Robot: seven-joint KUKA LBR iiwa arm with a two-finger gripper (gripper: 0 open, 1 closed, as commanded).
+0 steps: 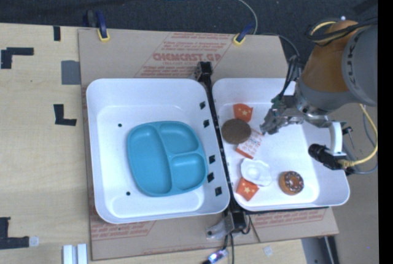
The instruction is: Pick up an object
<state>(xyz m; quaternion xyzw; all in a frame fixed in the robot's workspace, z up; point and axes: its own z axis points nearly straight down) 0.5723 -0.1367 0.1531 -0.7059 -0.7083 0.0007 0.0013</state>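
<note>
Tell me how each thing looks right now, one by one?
Blue plate: lying flat in the left bin, nothing on it.
Brown disc: flat in the right bin, near the divider.
Donut: lying flat, apart from the rest.
White cup: lying in the right bin, beside the lower orange packet.
Upper orange packet: lying flat.
Red-and-white wrapper: flat, beside the disc.
End effector: low over the right bin, holding nothing visible.

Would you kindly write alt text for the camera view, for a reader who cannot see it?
A grey robot arm's end effector hovers in the right bin above a red-and-white packet, beside a brown disc, two orange packets, a white cup and a donut. The left bin holds a blue divided plate.
</note>
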